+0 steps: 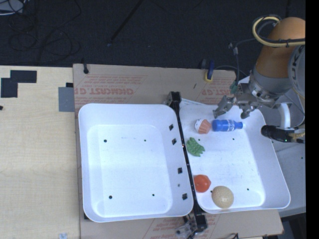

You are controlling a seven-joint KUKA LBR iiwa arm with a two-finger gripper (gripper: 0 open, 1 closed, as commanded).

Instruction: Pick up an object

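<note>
While the gripper [233,107] is hanging spread and empty just above the blue bottle [227,126], it should be centring over the bottle's body before descending.

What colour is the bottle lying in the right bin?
Blue, with a white cap; the bottle shows in the camera view.

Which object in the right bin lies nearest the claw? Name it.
The blue bottle, lying on its side just below the claw. The green leafy piece, red ball and beige ball lie farther off.

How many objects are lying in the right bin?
5: a blue bottle and an orange-white piece near the far wall, a green leaf by the divider, a red ball and a beige ball nearest the camera.
</note>
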